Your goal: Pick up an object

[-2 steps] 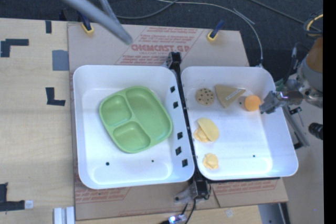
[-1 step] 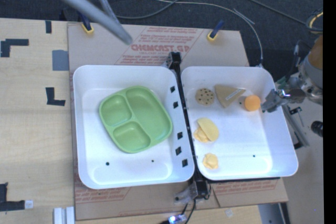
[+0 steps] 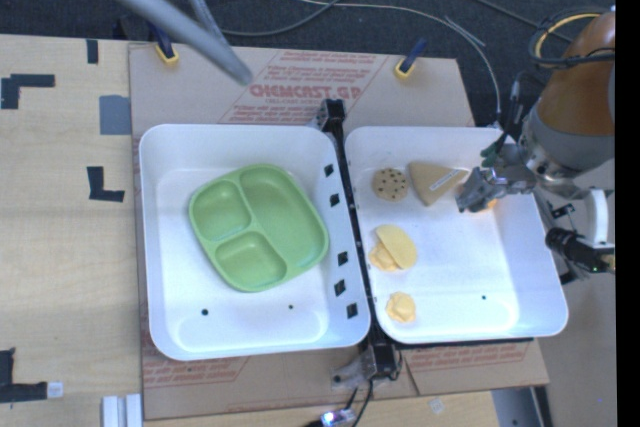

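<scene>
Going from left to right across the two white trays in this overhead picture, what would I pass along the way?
Green divided plate in the left bin → black divider clips → cookie → wedge-shaped piece → the robot's hand over the right bin.

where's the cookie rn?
The cookie lies in the right bin, near its upper-left corner, just left of the cheese wedge and above the yellow pieces.

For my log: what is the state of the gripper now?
Gripper: cannot be told; it is at the wedge in the right bin.
</scene>
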You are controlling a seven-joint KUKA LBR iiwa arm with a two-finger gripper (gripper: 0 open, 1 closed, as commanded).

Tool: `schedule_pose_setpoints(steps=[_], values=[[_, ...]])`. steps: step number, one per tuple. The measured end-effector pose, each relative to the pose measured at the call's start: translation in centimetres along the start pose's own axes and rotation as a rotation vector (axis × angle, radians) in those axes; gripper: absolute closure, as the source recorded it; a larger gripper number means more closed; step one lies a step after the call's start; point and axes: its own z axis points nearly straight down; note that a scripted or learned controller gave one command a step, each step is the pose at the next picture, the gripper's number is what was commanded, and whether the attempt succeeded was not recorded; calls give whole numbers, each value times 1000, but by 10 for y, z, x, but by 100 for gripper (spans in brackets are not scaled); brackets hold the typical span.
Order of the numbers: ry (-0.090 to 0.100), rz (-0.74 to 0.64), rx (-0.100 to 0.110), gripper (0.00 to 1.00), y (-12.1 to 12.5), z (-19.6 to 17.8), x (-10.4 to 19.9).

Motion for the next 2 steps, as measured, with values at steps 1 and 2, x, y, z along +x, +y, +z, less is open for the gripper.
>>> schedule_pose_setpoints(steps=[1,2], values=[[1,-2,-1,100,5,-7,55],[-1,2,1,100,17,4,107]])
